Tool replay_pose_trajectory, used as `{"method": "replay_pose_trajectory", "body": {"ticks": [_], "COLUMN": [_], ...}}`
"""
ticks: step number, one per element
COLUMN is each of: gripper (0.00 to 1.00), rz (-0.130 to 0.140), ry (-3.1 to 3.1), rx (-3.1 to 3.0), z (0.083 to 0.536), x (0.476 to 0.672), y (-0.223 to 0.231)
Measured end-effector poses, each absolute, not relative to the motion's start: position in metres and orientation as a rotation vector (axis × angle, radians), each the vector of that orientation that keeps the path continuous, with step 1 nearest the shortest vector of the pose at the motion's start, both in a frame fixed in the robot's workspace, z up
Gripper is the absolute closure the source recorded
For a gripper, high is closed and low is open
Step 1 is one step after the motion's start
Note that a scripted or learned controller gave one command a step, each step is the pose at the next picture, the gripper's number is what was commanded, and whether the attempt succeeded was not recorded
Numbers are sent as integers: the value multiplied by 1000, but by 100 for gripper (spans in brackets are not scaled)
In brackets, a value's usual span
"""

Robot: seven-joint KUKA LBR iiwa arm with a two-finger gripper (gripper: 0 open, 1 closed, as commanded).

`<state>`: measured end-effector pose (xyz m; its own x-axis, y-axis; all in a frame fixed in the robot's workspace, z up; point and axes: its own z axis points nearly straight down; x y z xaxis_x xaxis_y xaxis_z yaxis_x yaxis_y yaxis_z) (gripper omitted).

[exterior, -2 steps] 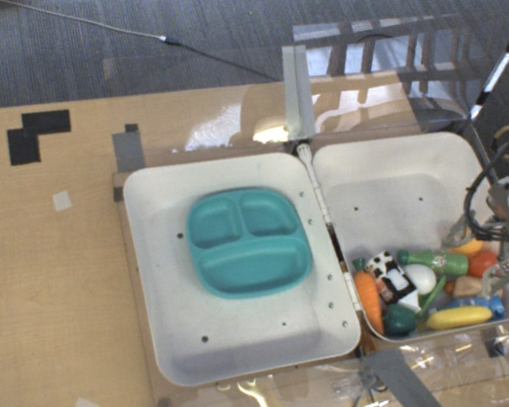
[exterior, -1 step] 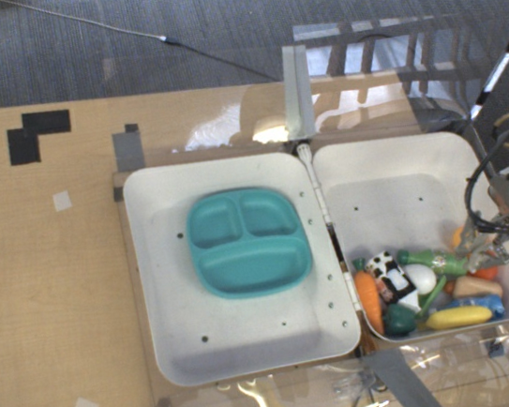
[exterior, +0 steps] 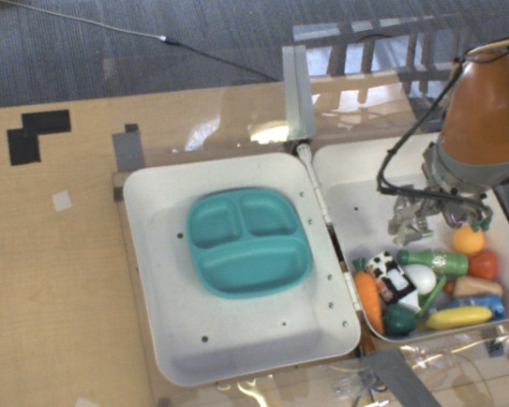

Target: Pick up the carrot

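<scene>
Orange carrot (exterior: 369, 296) lying lengthwise against the left wall of the right bin (exterior: 357, 194), lower right of the frame, at the left edge of a crowded heap of toy food. Touching or nearly touching it: a black-and-white cow-patterned toy (exterior: 394, 277) and a dark green rounded piece (exterior: 400, 320) at its lower end. Further right in the heap: a green bottle-like item (exterior: 439, 262), a yellow banana-like piece (exterior: 461, 316), a small orange ball (exterior: 468, 241) and a red piece (exterior: 483, 265).

Gripper (exterior: 415, 221) hanging over the bare middle of the right bin, up and to the right of the carrot and apart from it, with nothing seen between its fingers. Whether the jaws are apart or together cannot be told; the metal parts blur into one tangle from this angle.

Risks, as judged from here: the carrot sits tight to the bin wall, so one finger may strike the rim or find no room on that side; the neighbouring cow toy may be caught instead or wedged in with it; a slanted descent could simply push the carrot along the wall.

Hard to make out: the carrot's lower tip, overlapped by the dark green piece; the arm (exterior: 488, 115) is cut off at the right edge. Teal divided plate (exterior: 248, 241) rests in the left bin (exterior: 172, 286).
</scene>
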<state>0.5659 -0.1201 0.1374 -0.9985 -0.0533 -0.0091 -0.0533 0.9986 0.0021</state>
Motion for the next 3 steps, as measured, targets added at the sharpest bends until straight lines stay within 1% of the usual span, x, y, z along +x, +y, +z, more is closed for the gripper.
{"method": "replay_pose_trajectory", "body": {"ticks": [1, 2, 3], "gripper": [0, 0, 0], "rz": [-1, 1, -7], "ry": [3131, 3119, 3091], "rx": [-75, 10, -490], "z": [138, 243, 233], "x": [565, 556, 538], "y": [-124, -66, -135]}}
